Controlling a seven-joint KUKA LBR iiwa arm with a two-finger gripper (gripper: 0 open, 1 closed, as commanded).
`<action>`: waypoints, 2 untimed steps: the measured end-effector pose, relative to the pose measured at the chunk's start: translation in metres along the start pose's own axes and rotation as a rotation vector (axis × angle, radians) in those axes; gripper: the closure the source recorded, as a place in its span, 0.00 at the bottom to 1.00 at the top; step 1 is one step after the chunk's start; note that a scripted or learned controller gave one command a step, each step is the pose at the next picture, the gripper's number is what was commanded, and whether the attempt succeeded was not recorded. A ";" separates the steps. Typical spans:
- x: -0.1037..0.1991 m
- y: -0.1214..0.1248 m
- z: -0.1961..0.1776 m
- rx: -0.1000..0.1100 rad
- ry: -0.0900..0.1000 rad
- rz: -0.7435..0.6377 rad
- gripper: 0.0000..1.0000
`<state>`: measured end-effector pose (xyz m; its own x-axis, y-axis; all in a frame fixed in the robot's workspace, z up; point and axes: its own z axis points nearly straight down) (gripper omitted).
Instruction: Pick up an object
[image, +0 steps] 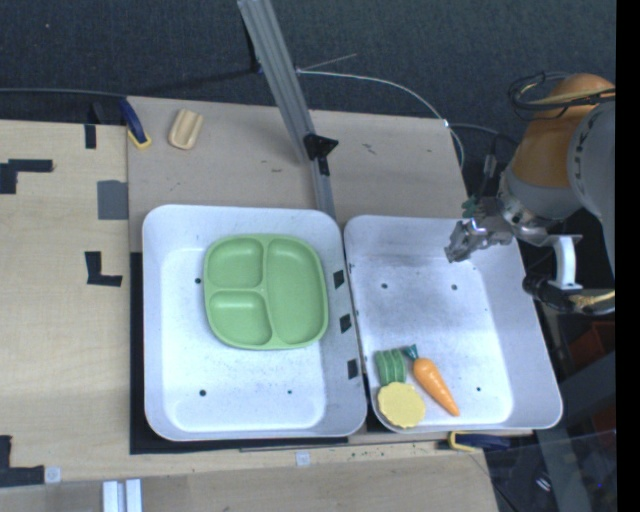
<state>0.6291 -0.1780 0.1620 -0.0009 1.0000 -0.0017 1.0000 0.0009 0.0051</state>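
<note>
In the right bin (450, 310), near its front edge, lie an orange toy carrot (436, 386), a yellow round piece (401, 405) and a green toy vegetable (391, 364), close together. The gripper (462, 243) hangs over the far right part of that bin, well away from these objects. Nothing shows between its tips. The arm comes in from the right with its orange band (560, 120) above the wrist.
A green divided plate (266, 290) sits in the left bin (170, 330). A grey pole (290, 90) slants across the bench behind the bins. A small tan object (185, 129) and a blue-yellow item (134, 123) lie on the bench at the back left.
</note>
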 end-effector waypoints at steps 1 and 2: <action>-0.002 -0.003 -0.063 -0.001 0.000 0.000 1.00; -0.003 0.006 -0.109 0.000 0.000 -0.001 1.00</action>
<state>0.6344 -0.1810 0.2714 -0.0016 1.0000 -0.0017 1.0000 0.0016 0.0048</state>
